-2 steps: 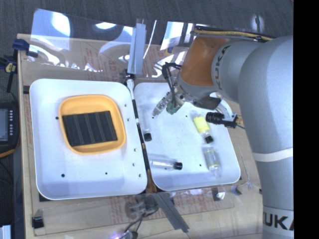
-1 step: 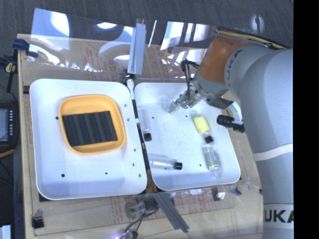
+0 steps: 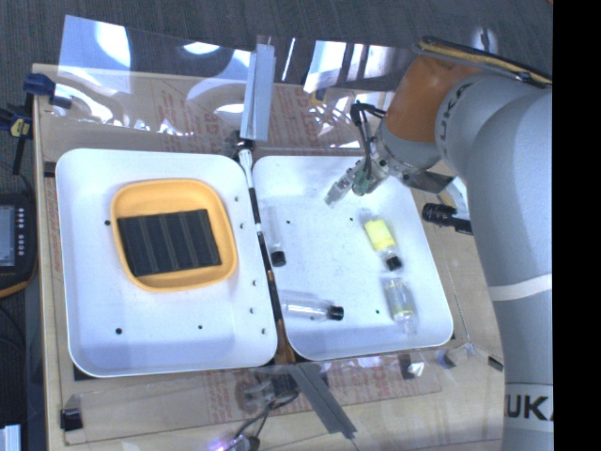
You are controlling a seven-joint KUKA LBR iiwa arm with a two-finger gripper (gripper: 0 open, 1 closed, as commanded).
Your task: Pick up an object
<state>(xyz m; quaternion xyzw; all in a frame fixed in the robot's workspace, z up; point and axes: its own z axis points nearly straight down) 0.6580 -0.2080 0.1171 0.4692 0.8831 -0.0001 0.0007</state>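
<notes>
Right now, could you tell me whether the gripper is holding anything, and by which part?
Nothing shows between its fingers: the gripper hangs over bare floor of the right bin.

The arm [image 3: 502, 205] is seen as a thick, smooth grey casing of rounded, tubular sections, with a pale seam line curving across the casing toward four o'clock in the view. Black capital letters, "UK" legible before the edge cuts them off, are printed at five o'clock on the lowest section. An orange band [image 3: 418, 101] is wrapped around the link above the wrist, at about one o'clock. A thin dark cable is looped beside the band. At the wrist a small metallic gripper [image 3: 346, 188] is fitted, silvery and slender; its finer parts are blurred and may include small screws.
</notes>
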